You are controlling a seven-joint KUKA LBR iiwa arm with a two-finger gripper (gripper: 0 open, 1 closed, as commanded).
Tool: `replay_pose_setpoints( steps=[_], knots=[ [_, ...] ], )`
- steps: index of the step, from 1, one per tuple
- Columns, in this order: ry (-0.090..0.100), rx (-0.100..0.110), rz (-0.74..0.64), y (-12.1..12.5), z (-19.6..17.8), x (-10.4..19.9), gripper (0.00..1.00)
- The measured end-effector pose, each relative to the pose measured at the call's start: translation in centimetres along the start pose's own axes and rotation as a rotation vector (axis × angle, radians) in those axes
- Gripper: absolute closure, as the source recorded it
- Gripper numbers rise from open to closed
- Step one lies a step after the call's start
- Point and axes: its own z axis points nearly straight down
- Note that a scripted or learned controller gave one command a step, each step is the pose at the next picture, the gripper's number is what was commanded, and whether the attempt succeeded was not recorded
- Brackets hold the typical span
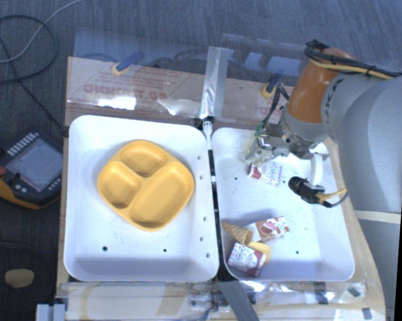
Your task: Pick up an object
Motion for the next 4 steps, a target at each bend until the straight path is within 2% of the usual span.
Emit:
replay_pose_setpoints(
  steps=[1,2,3,4],
  knots=[
    [0.005,0.01,-0.024,0.7,-11.6,-1.3,1.0],
    [0.004,0.01,-0.235,-2.0,-13.2,-5.1,1.0],
    [0.004,0.01,-0.235,-2.0,-13.2,-5.1,0.0],
    [0.006,0.008,-0.181,0.0,-21.2,-5.8,0.0]
  ],
)
